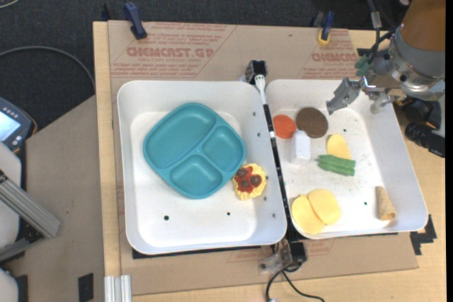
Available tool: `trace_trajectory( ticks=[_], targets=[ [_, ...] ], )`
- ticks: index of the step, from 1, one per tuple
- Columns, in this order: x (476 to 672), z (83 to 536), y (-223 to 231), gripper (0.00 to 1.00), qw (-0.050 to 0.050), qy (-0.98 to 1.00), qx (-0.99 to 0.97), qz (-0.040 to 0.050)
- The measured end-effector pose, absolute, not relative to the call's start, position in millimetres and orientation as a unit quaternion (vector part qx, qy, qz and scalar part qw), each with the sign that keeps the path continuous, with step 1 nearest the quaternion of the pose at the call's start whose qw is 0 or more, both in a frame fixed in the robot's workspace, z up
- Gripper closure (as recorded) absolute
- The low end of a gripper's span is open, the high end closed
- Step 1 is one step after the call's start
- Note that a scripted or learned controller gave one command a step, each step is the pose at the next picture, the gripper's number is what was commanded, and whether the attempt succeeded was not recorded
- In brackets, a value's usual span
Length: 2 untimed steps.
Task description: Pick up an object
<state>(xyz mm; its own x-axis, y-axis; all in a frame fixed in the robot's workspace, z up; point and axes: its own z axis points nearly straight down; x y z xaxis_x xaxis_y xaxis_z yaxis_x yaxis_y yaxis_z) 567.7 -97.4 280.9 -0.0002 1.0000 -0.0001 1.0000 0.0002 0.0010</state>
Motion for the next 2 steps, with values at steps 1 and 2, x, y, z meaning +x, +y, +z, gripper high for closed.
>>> trace_trajectory(
  ticks=[1, 2],
  targets=[
    [536.5, 173, -138, 0.00, -0.005, 0.705, 0.709, -0.0042],
    [554.0, 80, -180, 0.00, -0.003, 0.706, 0.708, -0.0021]
  ],
)
